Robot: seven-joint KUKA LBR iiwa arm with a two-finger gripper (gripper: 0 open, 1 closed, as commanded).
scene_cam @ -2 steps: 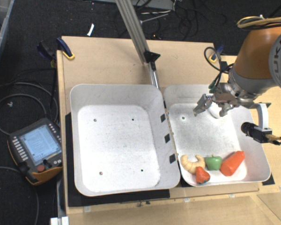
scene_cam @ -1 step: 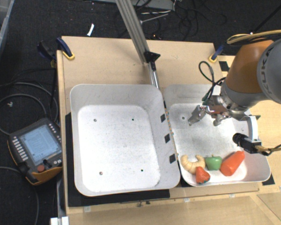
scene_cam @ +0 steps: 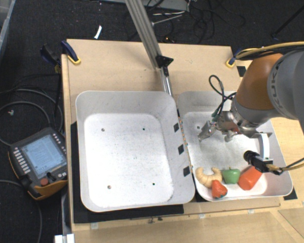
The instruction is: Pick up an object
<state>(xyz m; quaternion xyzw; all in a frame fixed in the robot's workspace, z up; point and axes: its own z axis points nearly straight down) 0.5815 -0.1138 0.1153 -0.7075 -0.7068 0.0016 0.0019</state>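
My gripper [scene_cam: 216,134] hangs over the middle of the right bin [scene_cam: 192,103], its two fingers spread open with bare bin floor between them. Several small objects lie together along that bin's near edge, below the gripper and apart from it. They are a cream curved piece [scene_cam: 207,175], a green piece [scene_cam: 231,175], an orange-red block [scene_cam: 250,178] and a small red piece [scene_cam: 219,188].
The left bin [scene_cam: 124,153] lies beside the right one, their rims meeting at the middle. A slanted metal pole [scene_cam: 144,27] crosses the back of the bench. A teach pendant [scene_cam: 38,158] sits on the floor at the left.
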